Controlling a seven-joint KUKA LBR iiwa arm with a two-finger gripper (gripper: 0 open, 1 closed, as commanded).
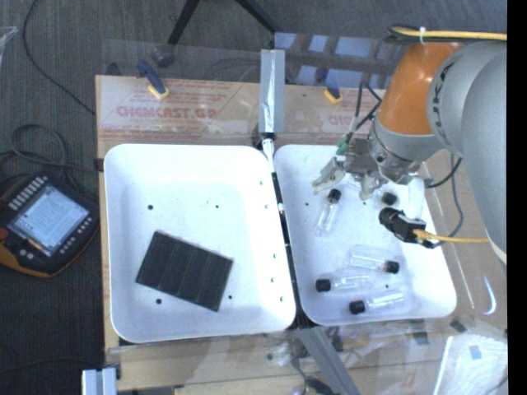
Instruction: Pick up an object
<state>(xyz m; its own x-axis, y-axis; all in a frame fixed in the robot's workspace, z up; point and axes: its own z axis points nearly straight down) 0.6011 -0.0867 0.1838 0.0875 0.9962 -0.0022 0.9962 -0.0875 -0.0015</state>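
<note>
Several clear vials with black caps lie in the right bin [440, 290]. One vial [328, 212] lies near the bin's upper middle, its cap pointing at the gripper. My gripper [344, 184] hovers just above that cap, its fingers spread to either side with nothing between them. Three more vials lie toward the front: one [372, 262] in the middle, another [340, 282] left of it, and a third [379, 303] nearest the front wall. In the left bin [123, 188], a flat black ribbed slab [184, 270] rests at the front left.
The grey arm with its orange band [416, 85] comes in over the right bin's upper right corner. A black plug with a yellow cable [399, 223] hangs off the wrist. A handheld pendant [45, 220] lies on the floor at the left.
</note>
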